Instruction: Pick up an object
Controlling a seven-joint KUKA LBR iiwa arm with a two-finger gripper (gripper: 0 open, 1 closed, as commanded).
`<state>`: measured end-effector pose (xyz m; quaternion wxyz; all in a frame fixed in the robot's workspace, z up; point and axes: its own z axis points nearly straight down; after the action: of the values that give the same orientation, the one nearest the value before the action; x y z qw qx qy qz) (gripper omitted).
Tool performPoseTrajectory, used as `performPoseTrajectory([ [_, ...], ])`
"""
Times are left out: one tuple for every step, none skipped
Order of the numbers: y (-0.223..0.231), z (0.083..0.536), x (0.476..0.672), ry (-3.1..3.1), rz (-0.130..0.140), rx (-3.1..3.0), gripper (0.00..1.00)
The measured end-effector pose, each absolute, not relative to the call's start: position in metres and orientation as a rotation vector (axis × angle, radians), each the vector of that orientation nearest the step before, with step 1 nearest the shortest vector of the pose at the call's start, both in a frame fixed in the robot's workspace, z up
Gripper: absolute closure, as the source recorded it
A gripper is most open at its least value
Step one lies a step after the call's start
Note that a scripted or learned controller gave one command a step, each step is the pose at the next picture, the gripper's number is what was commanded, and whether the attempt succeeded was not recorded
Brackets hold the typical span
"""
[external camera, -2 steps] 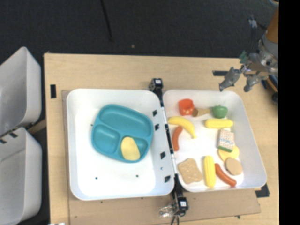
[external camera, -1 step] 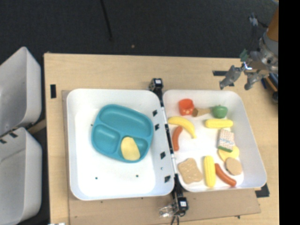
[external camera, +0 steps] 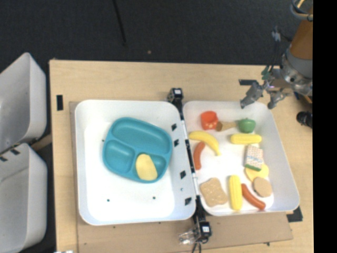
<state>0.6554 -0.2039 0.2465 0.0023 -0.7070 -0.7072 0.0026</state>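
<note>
My gripper [external camera: 261,99] hangs open above the far edge of the right bin [external camera: 281,157], with nothing between its fingers. Just below it in that bin lie a green pepper [external camera: 246,124], a red tomato [external camera: 209,119] and a yellow corn cob [external camera: 246,138]. A banana [external camera: 205,140], a red sausage [external camera: 198,154], a sandwich [external camera: 254,156], a bread slice [external camera: 213,191], a second corn cob [external camera: 235,192] and a hot dog [external camera: 253,195] fill the rest of the bin.
The left bin [external camera: 89,194] holds a blue divided plate [external camera: 138,148] with a yellow lemon-like piece [external camera: 146,167] in one compartment. The arm's orange band [external camera: 301,38] is at the upper right. White chairs [external camera: 18,96] stand left of the bench.
</note>
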Motion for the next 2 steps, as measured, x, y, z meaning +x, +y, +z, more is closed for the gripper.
performPoseTrajectory([
  [-0.209, 0.182, 0.649, -2.215, 0.009, -2.218, 0.0],
  [-0.202, 0.133, 0.649, -2.218, 0.009, -2.215, 0.0],
])
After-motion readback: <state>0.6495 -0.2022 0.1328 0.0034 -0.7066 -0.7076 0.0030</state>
